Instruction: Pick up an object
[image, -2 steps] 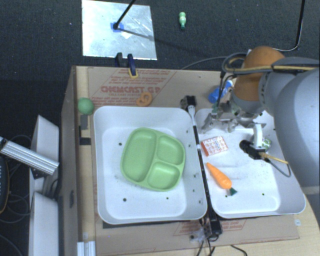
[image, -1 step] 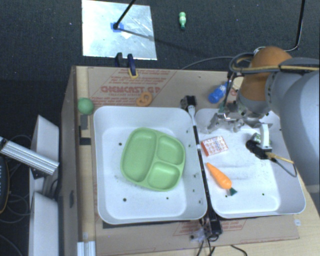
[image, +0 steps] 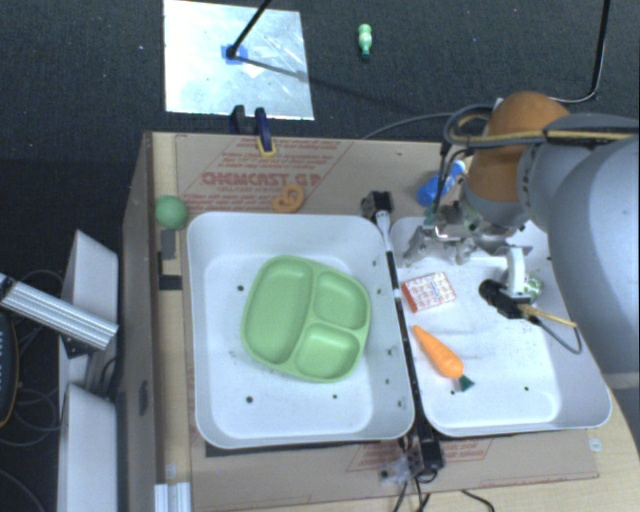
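1. The tool hovers at the far end of the right bin, and honestly I can't tell how it's set, it's a metal blur under the wrist.
2. Nearest pick is the small card, just near-side of it. It lies flat, so it could easily slip the grasp.
3. The carrot sits nearer, close to the divider. Round, so it may roll off.
4. The green tray in the left bin looks too wide to grab.
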